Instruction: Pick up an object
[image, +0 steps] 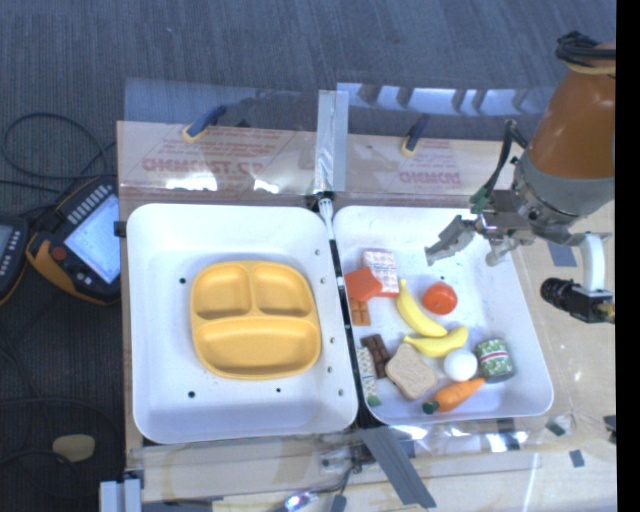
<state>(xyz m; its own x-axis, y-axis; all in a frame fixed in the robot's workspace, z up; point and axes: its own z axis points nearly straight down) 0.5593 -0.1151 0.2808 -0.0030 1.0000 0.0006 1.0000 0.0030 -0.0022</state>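
Observation:
My gripper (468, 248) hovers over the back of the right bin (530, 330), fingers spread open with nothing between them. Just below it lies a red tomato (439, 297). Two yellow bananas (418, 313) (437, 344) lie next to the tomato. Toward the front sit a white egg (460, 365), a green can (494, 358), a carrot (455, 395) and a slice of bread (411, 372). Along the bin's left side are a chocolate bar (374, 350), an orange-red piece (362, 285) and a red-and-white packet (381, 268).
The left bin (150, 400) holds a yellow divided plate (256, 318). A metal divider (331, 150) runs between the bins at the back. A handheld controller (80, 240) with cables lies on the floor at left.

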